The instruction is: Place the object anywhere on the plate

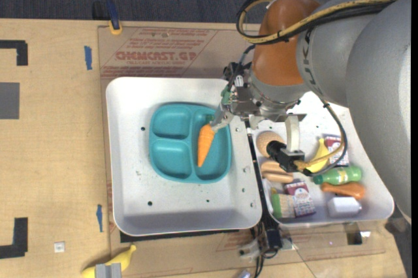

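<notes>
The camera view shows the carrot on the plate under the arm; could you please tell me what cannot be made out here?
- Claw: its fingers are too small and dark, under the arm's wrist, to tell whether they touch the carrot.
- Carrot's green top: blends with the claw tip above the teal plate.
- Right bin: the arm covers its upper part.
- Small packet: label too small to read.
- Yellow object: cut off by the bottom edge.

Overhead, slanted down on bins point(124, 159)
</notes>
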Motion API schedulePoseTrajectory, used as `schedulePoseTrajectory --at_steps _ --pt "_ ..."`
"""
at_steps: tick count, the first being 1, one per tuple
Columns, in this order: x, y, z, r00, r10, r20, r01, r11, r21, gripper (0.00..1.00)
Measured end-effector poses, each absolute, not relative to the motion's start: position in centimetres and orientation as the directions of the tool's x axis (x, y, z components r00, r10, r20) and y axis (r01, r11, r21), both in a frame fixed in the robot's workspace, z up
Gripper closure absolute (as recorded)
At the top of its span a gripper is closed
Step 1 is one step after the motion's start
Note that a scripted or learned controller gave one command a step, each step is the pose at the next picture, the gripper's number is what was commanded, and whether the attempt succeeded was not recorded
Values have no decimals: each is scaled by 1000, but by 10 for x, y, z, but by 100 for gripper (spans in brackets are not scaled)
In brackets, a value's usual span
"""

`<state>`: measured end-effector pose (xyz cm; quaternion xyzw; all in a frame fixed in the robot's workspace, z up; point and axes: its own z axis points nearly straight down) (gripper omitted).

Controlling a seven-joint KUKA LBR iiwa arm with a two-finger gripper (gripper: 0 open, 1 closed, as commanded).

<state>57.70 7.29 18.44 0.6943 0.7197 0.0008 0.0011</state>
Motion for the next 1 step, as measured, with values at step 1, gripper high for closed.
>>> schedulePoseTrajectory --at_steps 1 --pt "577 73 184 -36 999 -1 999 36 3 0"
